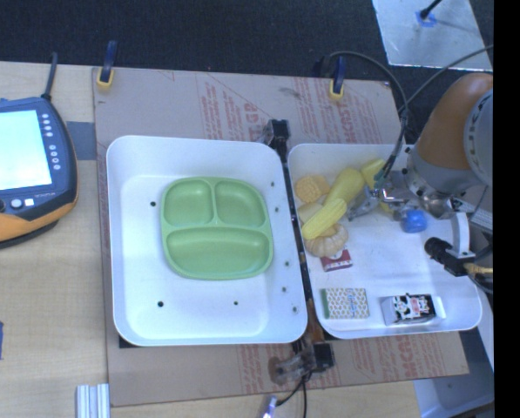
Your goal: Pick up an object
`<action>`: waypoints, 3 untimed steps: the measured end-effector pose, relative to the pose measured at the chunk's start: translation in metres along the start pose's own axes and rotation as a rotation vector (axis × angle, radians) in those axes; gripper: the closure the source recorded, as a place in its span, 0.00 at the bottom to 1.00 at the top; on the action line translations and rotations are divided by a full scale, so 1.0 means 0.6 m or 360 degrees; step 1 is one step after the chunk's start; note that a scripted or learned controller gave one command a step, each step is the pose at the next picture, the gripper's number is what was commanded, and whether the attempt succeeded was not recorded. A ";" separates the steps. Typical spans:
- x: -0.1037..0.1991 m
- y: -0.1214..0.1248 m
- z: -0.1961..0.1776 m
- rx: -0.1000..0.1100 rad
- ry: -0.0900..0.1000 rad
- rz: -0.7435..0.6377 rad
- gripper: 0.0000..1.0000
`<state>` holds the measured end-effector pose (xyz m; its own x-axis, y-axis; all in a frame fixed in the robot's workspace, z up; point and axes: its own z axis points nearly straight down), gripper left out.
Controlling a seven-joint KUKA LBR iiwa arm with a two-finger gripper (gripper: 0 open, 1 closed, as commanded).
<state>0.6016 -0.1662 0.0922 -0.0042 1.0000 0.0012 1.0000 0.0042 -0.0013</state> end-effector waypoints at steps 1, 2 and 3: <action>0.026 0.081 0.006 0.0043 0.0003 -0.0003 0.00; 0.110 0.061 -0.001 0.0000 -0.0009 0.0001 0.00; 0.116 0.084 0.004 0.0034 -0.0003 0.0004 0.00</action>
<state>0.6518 -0.0962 0.0900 -0.0014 1.0000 -0.0010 0.9997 0.0014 -0.0228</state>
